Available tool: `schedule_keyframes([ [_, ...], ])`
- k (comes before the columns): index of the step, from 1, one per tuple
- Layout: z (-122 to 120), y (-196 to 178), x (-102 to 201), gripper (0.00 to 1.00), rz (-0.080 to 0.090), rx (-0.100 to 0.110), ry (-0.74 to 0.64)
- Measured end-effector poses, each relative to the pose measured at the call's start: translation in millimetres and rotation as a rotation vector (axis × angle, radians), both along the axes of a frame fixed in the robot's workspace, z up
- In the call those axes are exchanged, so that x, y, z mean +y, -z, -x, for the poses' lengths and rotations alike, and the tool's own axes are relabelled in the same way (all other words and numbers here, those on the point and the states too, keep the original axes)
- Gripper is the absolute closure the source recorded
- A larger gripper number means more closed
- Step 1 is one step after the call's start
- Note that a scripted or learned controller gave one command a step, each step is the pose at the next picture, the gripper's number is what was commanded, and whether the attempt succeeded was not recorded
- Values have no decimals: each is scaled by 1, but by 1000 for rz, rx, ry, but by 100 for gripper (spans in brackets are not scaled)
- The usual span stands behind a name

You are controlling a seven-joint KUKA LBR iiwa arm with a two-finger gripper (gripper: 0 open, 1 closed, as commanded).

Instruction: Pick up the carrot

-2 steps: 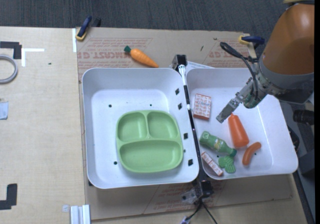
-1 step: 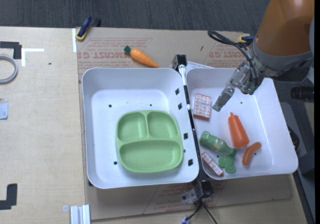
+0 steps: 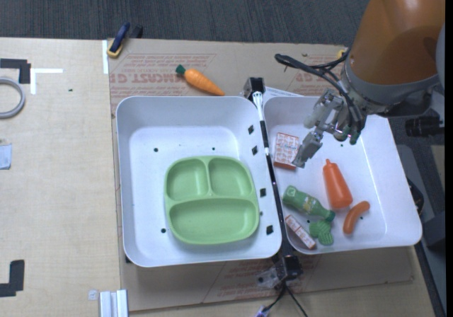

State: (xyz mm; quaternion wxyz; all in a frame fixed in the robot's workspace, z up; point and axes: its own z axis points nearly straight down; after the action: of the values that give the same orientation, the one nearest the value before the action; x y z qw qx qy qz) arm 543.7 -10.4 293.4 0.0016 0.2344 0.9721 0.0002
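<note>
**Carrot not yet picked: it lies outside both bins, well apart from the gripper**

Progress first: as far as the view shows, nothing of the task is done. The whole approach, the grasp and the lift are left.

The grey arm with its broad orange band (image 3: 400, 22) fills the upper right and reaches down over the right shallow white plastic bin (image 3: 396, 167). Beside it sits the left shallow white plastic bin (image 3: 141, 139), which holds a pale green three-compartment plastic plate (image 3: 211, 199). Both bins rest on a flat brown cardboard sheet (image 3: 163, 68) laid on the bench.

The two-finger metal gripper (image 3: 306, 153) hangs over the upper left part of the right bin, just beside a small red-and-white printed packet (image 3: 286, 150). Its fingers are hard to make out against the bin, so I cannot tell whether they are spread or closed; nothing can be seen between them.

Other toys lie lower in the right bin: an orange squeeze bottle with a red cap (image 3: 337, 182), a green plastic bottle (image 3: 306, 202), an orange-red sausage-shaped toy (image 3: 356, 216), a small red-and-white wrapped bar (image 3: 299, 231) and a small green leafy toy (image 3: 324, 233). None of these is the target.

The small orange toy carrot with a green top (image 3: 199, 80) lies on the bare cardboard beyond the far rim of the left bin, near that bin's far right corner, green end pointing left. From the gripper it is up and to the left in the view, across the seam between the bins and outside both, well apart from the fingers.
</note>
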Motion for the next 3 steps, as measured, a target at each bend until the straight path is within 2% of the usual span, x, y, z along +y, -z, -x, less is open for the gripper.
schedule_keyframes([
  [1, 0, 0, 0, 0, 0, 0, 0],
  [2, -21, 51, -42, 0, 0, 1, 49],
  [3, -38, 57, -66, 0, 1, -1, -267],
])
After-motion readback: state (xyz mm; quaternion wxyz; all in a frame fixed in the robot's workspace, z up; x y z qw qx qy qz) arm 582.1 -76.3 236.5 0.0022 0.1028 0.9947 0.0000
